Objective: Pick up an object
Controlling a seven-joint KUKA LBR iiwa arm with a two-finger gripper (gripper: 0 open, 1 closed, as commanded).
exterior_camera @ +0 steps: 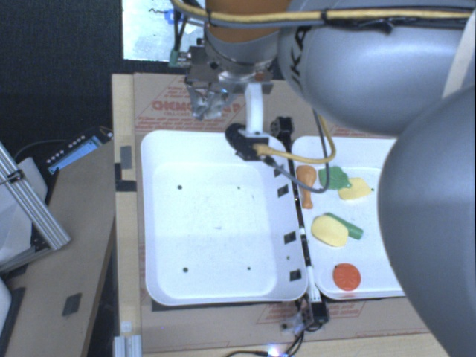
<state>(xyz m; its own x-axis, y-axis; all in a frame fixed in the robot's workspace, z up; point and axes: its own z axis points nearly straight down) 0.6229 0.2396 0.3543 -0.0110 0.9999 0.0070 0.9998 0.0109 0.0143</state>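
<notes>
**Claw parked beyond the bins, toys waiting in the right bin**

Nearest the camera, the grey arm (387, 58) is seen looming across the top and right of the view, its orange band just above the wrist. From there the claw (210, 104) is carried out past the far rim of the left bin (160, 222), over the brown counter (156, 103) rather than over either bin. Nothing is seen between its fingers; whether they are apart or together cannot be told, since they are blurred against the printed cardboard.

The left bin is seen bare apart from a few small dark specks. All the pickable things are gathered in the right bin (372, 285), presumably so that one bin serves as the source. Near its left wall lies an orange carrot-like toy (306, 177), its long axis running roughly away from the camera, thick end far and narrow end near. Just beside it sits a green piece (336, 176), touching a yellow piece (355, 190). Nearer the camera a yellow lump (329, 230) is laid with a green stalk (352, 229) pointing right and slightly nearward, so its long axis is set across the bin at a slant. A round red-orange disc (346, 276) lies nearest, with no evident direction.

It is judged that no object has yet been approached: the claw is well apart from every toy.
</notes>
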